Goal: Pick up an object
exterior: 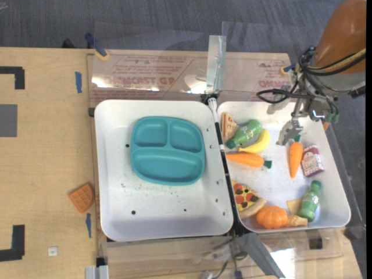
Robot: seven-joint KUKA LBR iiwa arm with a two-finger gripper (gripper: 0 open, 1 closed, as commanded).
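The right bin (340, 173) holds several toy foods: an upright carrot (295, 158), a lying carrot (247, 159), a green bottle (246, 131) on a banana (261, 142), a maroon packet (312, 161), a second green bottle (310, 201), an orange (272, 217) and a pizza slice (246, 197). My gripper (289, 136) hangs in the bin's upper right part, just above the top of the upright carrot. It looks open, with nothing between its fingers.
The left bin (110, 173) holds a teal divided plate (168, 150). A toy waffle (81, 196) lies on the wooden bench left of the bins. A clear upright divider (216, 63) stands behind the bins. Cables hang beside the wrist (308, 86).
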